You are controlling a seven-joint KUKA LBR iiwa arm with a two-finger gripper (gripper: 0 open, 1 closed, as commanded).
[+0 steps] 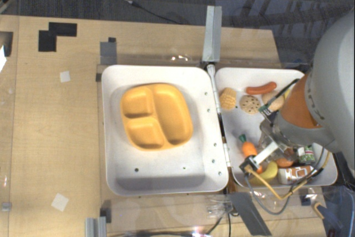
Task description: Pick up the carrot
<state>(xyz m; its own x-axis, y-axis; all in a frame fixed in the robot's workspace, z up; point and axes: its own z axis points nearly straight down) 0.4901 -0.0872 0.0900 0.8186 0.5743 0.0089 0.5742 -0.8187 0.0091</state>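
The small orange toy carrot with a green top (249, 149) lies just beside the grey gripper (267, 143), toward the view's left, its green end pointing away. Whether the gripper is open I cannot tell.

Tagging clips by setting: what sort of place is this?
Probably a robotics lab test cell, not a kitchen. A wooden bench bears a white left bin and right bin; the right one holds toy-like food, including a carrot and a sausage; a grey arm with an orange band reaches over it.
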